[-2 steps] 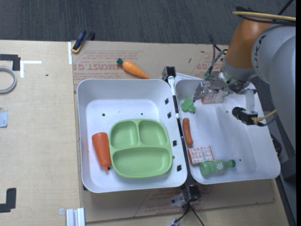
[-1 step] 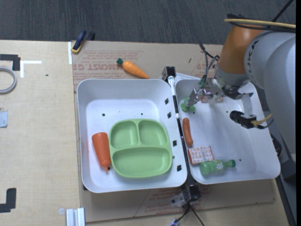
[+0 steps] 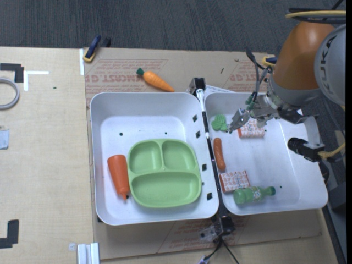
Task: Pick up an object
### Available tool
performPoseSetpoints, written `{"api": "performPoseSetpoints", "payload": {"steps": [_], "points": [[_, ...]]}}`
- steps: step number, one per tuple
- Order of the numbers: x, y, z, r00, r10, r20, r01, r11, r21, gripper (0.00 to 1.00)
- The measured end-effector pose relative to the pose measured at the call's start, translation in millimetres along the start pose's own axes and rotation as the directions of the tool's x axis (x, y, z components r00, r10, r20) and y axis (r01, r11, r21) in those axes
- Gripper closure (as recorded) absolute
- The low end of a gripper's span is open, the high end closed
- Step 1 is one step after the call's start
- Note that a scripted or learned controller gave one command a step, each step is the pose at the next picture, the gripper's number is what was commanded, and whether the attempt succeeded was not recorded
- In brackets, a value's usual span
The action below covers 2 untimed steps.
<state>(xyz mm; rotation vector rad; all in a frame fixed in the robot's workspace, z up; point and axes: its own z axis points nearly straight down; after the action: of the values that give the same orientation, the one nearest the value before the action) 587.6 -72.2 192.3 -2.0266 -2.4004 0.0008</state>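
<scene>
**Gripper over a small carton in the right bin**

The fingers' spread we cannot tell; the gripper (image 3: 246,119) hovers touching or just above a red-and-white carton (image 3: 253,130) at the right bin's (image 3: 308,199) far side. We judge it light, stiff, crushable: grasp across its narrow sides.

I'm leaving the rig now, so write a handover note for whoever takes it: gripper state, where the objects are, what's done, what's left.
Gripper: low in the right bin, at its far left part, beside a small red-and-white box. Whether it holds anything cannot be told from this view.
Right bin: green leafy piece, sausage, second red-and-white box, green bottle lying on its side.
Left bin: green divided plate, orange cylinder beside it.
Carrot lies on the cardboard beyond the bins.
Done: arm brought down to the box.
Left: no object is seen lifted; confirm a grasp and raise it.
</scene>
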Motion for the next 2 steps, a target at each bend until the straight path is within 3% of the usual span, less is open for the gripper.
{"api": "performPoseSetpoints", "payload": {"steps": [1, 2], "points": [[-53, 19, 94, 0.993, -0.116, 0.005, 0.116, 0.993, -0.01, 0.0], [-55, 20, 83, 0.994, -0.113, 0.01, 0.113, 0.994, -0.014, 1.0]]}}
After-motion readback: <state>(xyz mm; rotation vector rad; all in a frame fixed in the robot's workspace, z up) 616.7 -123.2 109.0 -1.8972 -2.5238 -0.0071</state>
